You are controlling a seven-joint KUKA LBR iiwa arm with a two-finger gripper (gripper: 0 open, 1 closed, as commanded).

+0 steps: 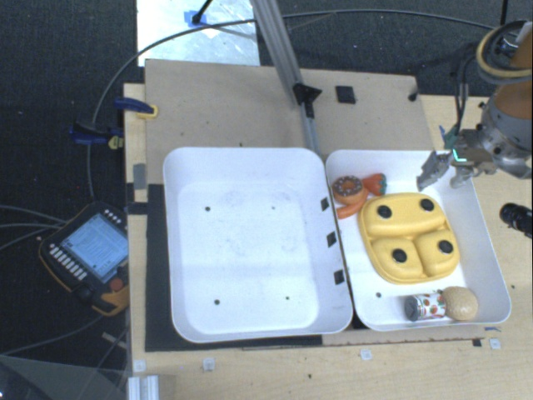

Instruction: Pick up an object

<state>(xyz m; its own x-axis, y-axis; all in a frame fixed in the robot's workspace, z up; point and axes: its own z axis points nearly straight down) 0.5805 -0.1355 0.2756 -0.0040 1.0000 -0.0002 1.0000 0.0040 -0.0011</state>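
The right white bin [360, 261] holds a large yellow moulded piece [410, 236] with black dots in its middle. At its upper left lie a small brown doughnut [348, 189] and an orange-and-red toy [374, 184]. A small can [423, 307] and a beige rounded lump [460, 302] rest along the near wall. My gripper [445, 173] hangs above the far right corner of this bin, just beyond the yellow piece. Its fingers stand apart, open, with nothing between them.
The left white bin [241, 240] sits beside the right one on the brown bench. A slanted metal pole [279, 40] rises behind the bins. A teach pendant [90, 252] lies off the bench to the left, with cables around it.
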